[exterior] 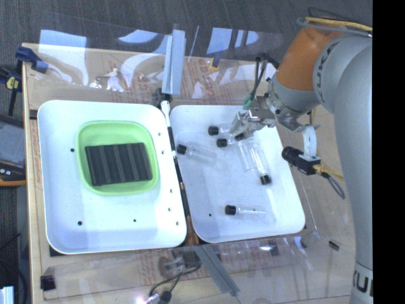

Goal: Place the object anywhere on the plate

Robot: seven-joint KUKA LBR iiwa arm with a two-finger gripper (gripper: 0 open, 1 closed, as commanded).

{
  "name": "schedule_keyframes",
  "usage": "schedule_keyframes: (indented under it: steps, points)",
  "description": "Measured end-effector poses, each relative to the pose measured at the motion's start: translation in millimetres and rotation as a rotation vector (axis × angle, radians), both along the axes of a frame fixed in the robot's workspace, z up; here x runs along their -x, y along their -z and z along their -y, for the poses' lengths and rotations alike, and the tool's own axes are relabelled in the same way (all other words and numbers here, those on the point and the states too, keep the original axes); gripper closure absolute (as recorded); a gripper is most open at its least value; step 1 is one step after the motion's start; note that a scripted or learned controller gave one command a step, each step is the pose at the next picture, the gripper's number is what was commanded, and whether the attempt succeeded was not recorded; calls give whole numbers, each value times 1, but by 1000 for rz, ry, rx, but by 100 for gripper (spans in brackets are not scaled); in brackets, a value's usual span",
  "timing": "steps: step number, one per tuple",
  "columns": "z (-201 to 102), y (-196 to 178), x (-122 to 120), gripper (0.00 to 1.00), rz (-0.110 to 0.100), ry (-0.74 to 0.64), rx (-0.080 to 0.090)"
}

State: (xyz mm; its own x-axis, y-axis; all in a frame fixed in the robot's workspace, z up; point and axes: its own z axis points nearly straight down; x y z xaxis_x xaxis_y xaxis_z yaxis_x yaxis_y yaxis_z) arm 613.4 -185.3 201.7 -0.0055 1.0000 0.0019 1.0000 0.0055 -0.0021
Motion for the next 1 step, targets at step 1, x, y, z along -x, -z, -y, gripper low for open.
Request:
schedule_keyframes:
  steps: [1]
  points:
    - [0,0,0,0,0,0,0]
